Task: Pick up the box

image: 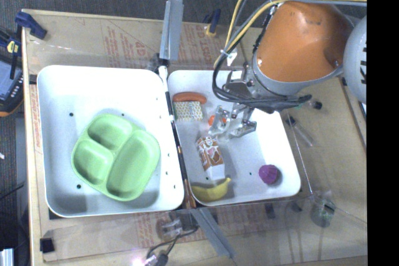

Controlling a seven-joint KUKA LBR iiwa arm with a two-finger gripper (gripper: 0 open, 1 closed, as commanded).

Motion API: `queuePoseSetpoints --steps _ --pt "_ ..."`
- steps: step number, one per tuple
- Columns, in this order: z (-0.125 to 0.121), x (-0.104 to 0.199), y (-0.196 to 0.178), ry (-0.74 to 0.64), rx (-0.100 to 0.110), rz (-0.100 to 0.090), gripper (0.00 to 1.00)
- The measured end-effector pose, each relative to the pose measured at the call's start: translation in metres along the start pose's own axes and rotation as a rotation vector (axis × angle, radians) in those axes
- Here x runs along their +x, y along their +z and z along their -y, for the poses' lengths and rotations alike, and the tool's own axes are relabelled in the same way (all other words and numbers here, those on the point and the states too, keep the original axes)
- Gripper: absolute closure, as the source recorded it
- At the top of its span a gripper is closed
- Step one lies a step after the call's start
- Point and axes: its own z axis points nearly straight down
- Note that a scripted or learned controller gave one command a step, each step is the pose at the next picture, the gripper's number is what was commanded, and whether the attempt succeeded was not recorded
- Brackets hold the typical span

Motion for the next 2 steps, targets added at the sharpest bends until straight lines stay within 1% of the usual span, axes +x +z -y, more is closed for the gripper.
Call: queuePoseSetpoints --steps 1,2 --pt "-0.013 -0.002 0.06 0.356 -0.002 0.001 1.0" --pt "0.043 0.021 -0.008 0.498 0.003 0.002 1.0"
